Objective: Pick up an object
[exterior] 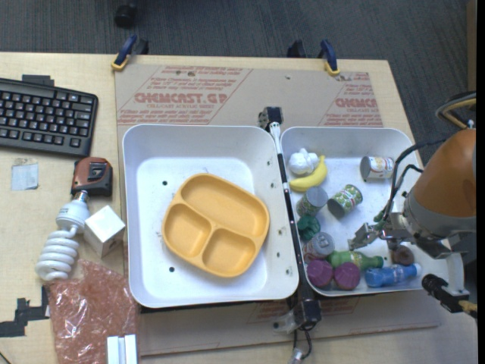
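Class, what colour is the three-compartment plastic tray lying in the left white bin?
Yellow-orange: the divided plastic tray shows best in the camera view.

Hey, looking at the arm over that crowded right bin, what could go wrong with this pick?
1. The claw sits low among packed items; it may nudge the green bottle or blue bottle instead of gripping.
2. The small cans look round and could roll away.

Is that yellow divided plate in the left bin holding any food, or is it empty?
Empty. The yellow plate lies flat in the left bin, and all three of its compartments show bare yellow bottoms.
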Motion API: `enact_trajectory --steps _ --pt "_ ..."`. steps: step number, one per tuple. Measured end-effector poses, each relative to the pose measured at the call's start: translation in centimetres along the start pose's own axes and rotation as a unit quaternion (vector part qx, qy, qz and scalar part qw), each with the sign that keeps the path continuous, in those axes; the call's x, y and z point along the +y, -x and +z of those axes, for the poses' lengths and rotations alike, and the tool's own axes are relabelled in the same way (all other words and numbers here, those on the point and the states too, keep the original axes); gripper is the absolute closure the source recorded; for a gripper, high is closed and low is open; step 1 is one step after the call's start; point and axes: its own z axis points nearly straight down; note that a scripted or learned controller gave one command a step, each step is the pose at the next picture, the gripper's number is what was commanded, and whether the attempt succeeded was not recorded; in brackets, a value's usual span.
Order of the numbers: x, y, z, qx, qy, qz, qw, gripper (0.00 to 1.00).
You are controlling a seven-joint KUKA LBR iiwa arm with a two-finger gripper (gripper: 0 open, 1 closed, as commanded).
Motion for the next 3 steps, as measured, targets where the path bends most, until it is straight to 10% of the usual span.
enact_trajectory --steps 1,2,3 --pt "13.7 -4.6 -0.1 -0.001 0.001 -0.002 1.0 0.0" --pt "13.7 -4.6 -1.2 -0.002 0.002 -0.004 1.0 1.0" --pt "6.1 -7.2 -10.0 0.0 0.0 0.0 1.0 1.0"
